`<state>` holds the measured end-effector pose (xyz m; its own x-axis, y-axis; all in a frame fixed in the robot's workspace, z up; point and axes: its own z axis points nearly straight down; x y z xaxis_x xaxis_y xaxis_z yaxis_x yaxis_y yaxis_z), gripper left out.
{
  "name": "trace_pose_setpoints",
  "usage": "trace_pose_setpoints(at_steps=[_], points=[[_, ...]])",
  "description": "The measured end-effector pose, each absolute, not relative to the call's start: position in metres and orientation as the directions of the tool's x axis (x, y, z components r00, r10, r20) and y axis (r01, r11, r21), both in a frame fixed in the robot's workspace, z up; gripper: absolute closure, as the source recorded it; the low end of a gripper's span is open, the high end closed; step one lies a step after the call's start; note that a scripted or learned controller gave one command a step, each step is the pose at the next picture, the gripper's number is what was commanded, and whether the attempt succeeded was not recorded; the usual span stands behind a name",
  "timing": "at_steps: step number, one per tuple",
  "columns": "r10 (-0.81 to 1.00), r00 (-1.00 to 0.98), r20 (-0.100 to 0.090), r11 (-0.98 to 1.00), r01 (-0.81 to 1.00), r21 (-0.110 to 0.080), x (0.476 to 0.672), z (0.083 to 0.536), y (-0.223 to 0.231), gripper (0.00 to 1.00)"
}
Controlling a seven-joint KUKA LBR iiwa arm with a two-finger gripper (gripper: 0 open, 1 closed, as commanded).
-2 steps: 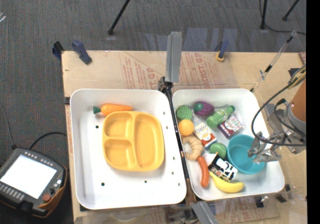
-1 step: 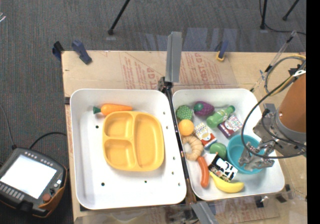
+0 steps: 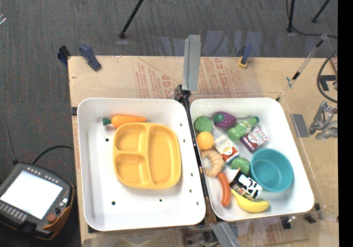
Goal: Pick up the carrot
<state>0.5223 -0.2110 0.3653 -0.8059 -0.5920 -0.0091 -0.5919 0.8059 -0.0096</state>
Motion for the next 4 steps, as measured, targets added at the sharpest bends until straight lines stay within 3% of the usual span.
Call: trace_pose_setpoints(at_steps=[1, 2, 3, 4], points=[[-0.64, -0.768, 0.004, 0.768, -0.64, 0.016, 0.512, 0.156, -0.211, 1.0], [-0.703, -0.711, -0.01, 0.711, -0.703, -0.013, 0.546, 0.452, -0.209, 1.0], [-0.901, -0.433, -0.003, 0.433, -0.901, 0.009, 0.52, 0.267, -0.208, 1.0], [-0.847, -0.531, -0.001, 0.531, -0.847, 0.017, 0.473, 0.137, -0.21, 1.0]])
